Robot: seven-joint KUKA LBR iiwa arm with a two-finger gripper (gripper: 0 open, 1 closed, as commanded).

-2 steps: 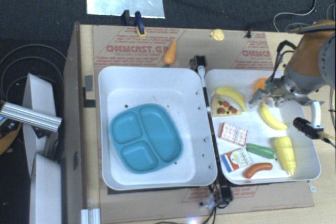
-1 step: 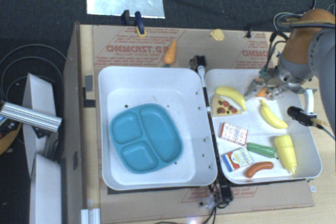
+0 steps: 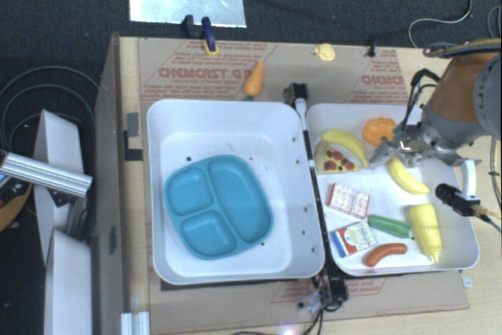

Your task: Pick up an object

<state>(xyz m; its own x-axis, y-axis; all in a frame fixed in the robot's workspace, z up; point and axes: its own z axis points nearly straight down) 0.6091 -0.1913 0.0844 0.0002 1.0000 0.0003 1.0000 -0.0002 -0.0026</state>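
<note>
One cam only, fixed high above the bench (image 3: 235,63), and it looked down at a slant, so the far edge sat toward the top of frame and the near edge at the bottom. It stood far enough back to take in both white bins whole: left bin (image 3: 169,129), right bin (image 3: 463,247), w/ dark floor past the bench on the left and top. The arm (image 3: 467,94) came in from the right side of frame.
</note>
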